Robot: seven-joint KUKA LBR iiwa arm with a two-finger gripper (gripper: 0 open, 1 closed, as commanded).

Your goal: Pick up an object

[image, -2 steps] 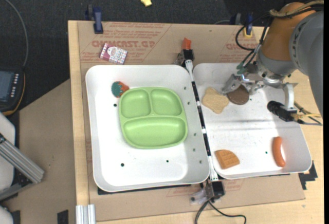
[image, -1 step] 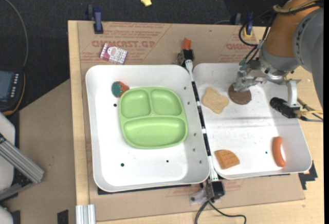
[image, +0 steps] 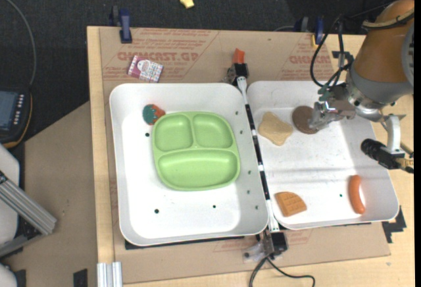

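White plastic bins on a cardboard-topped tabletop (image: 197, 42), so everything's slick, and that's my main worry. Starting nearest the camera, in the right bin (image: 316, 167) there's an orange waffle-looking piece (image: 290, 203) down at about 7 o'clock, close to the front wall, and an orange hot dog (image: 356, 194) at roughly 4 o'clock near the right rim. Further back, a tan bread-shaped piece (image: 275, 128) sits at around 10 o'clock, right beside the divider. Just past it at about 12 o'clock is a flat brown disc (image: 302, 119), and the gripper (image: 323, 114) is low over the bin with its tip right at that disc's right edge, so I'd guess the disc is the target. I honestly can't tell whether the jaws are spread or pinched; the tip is too small and cluttered, and I can't see anything held. Risks: the disc looks thin and flat, so the jaws could scrape the floor and just shove it toward the bread, or nip only its edge and drop it on the lift. Left bin (image: 131, 160) holds a green divided plate (image: 195, 149) with a small round toy (image: 154, 113) at its 10 o'clock, well away from the action.
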